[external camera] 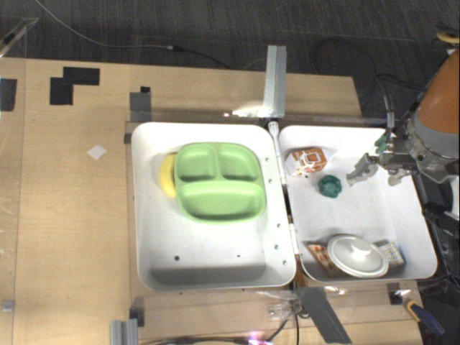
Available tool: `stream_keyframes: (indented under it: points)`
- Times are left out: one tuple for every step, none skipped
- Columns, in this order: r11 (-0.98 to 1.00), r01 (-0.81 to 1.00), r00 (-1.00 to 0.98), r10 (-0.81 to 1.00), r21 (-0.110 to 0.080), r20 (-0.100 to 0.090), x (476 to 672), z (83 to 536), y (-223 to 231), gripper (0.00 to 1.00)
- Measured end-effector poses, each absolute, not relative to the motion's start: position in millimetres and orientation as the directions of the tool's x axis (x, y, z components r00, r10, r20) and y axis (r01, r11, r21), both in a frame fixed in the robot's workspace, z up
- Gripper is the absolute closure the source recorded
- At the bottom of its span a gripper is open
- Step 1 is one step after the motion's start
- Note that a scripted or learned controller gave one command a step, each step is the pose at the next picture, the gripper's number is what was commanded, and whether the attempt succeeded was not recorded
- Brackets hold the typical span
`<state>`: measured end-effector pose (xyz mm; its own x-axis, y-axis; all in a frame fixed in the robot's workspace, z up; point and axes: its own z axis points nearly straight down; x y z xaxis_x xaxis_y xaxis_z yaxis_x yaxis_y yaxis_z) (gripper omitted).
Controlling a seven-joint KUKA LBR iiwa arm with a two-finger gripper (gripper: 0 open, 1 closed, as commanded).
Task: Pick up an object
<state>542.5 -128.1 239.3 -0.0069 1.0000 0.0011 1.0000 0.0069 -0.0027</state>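
The gripper hangs over the right bin, fingers spread wide with nothing between them. A small teal ball lies on the bin floor just left of the nearer fingertip, apart from it. Farther left sits a snack packet; a white lid rests well below the ball.

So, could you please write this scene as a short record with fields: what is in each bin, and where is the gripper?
left bin: green divided tray, yellow object partly under its left edge
right bin: orange-white packet, small teal object, white round lid, small packages beside it
gripper: over right bin's upper right, holding nothing
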Motion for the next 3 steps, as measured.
stream_keyframes:
  points:
    - [0.097,0.995,-0.097,0.995,-0.002,0.001,603.7,169.8,-105.8,0.00]
    - [0.097,0.995,-0.097,0.995,-0.001,0.001,603.8,170.1,-105.9,0.00]
    - [0.024,1.000,-0.024,1.000,0.000,0.000,620.7,209.8,-141.3,0.00]
